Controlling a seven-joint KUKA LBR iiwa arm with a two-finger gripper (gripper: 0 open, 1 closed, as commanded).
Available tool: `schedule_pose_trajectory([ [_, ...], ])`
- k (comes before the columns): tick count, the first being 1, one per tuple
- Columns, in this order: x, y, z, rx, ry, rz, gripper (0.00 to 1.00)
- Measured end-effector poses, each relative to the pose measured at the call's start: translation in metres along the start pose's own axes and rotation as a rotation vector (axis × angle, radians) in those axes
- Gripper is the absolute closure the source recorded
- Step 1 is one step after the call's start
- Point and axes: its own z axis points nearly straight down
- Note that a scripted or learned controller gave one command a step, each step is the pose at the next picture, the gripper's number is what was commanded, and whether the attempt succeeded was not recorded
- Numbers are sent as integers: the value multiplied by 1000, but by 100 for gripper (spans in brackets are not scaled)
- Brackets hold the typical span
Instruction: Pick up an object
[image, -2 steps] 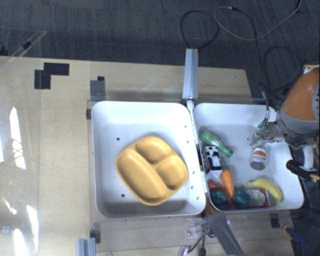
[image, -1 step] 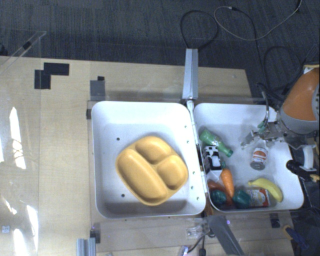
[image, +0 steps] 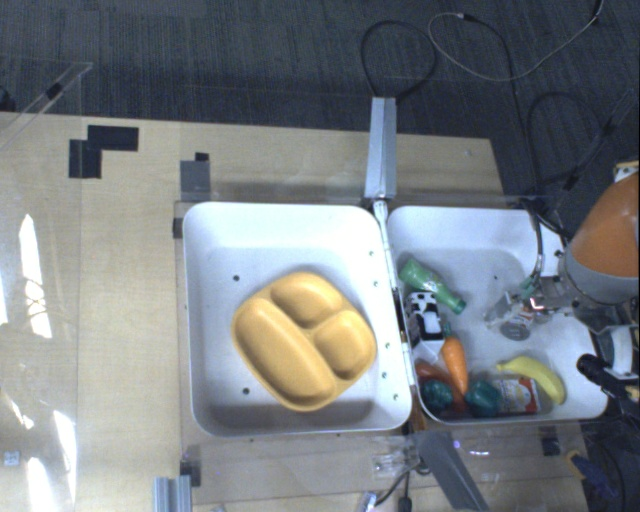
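Tabletop (image: 120, 330): pale wood, the largest item, bearing two shallow white bins side by side. Left bin (image: 210, 400): holds one item, a yellow three-compartment tray (image: 303, 338) lying at the bin's centre, tilted toward 5 o'clock. Right bin (image: 470, 240): holds all the small candidates for the pick, crowded along its 6 to 9 o'clock side, with bare floor toward 12 o'clock. Arm (image: 612, 245): grey with an orange band, entering from 3 o'clock, its wrist over the bin's 3 o'clock rim. Gripper (image: 515, 318): a small metallic end low over the bin floor near the bin's centre; whether its fingers are open or closed cannot be told at this size, and nothing is seen held between them. Banana (image: 535, 375): yellow, at 5 o'clock from the gripper, near it but apart. Green bottle (image: 432, 284): at 10 o'clock from the gripper, lying slanted. Carrot (image: 455, 362): orange, at 8 o'clock, just beside a black-and-white item (image: 428, 325). Teal object (image: 485, 396) and red object (image: 437, 392): packed together along the 6 o'clock wall. Handling note: the banana looks the best choice, since it lies free of the cluster; a good grasp would centre over its middle, close across its narrow width, and stay off the bin wall behind it.
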Motion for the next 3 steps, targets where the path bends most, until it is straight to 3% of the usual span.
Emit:
schedule_pose_trajectory([
  [1, -2, 2, -11, -7, -5, -3, 100],
  [2, -5, 48, -45, 4, -2, -176, 100],
  [3, 54, 111, -135, 2, -3, -207, 100],
])
